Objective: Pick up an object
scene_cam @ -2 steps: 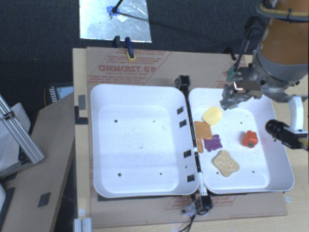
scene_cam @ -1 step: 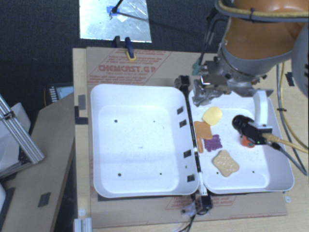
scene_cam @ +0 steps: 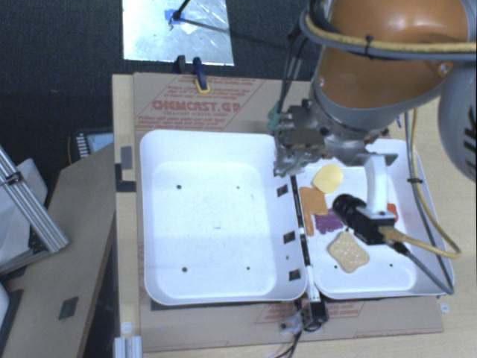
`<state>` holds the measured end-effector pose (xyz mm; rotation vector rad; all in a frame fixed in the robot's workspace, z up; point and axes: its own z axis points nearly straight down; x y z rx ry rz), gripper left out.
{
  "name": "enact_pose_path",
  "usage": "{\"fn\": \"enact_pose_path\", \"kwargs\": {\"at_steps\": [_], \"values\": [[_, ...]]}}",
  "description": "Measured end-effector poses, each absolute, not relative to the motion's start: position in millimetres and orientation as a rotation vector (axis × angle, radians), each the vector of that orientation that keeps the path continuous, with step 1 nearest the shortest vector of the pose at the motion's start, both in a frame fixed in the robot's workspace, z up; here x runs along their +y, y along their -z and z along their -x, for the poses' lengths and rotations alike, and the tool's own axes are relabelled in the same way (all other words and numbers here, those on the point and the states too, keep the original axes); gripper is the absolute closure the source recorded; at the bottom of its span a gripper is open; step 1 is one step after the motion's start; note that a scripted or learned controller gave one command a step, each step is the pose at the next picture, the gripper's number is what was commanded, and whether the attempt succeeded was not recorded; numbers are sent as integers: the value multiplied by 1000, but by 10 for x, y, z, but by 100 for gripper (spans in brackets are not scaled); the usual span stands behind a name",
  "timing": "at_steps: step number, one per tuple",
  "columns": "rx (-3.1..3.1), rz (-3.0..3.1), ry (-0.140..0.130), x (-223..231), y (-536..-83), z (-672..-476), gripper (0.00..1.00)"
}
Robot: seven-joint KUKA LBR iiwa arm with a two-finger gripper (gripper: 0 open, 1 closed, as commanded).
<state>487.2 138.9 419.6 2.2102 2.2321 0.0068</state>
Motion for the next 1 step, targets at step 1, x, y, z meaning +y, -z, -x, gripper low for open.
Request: {"fn": "enact_pose_path", "kwargs": {"at_steps": [1], "values": [[2225, -2210, -21, 1501, -5235, -4868, 100]]}}
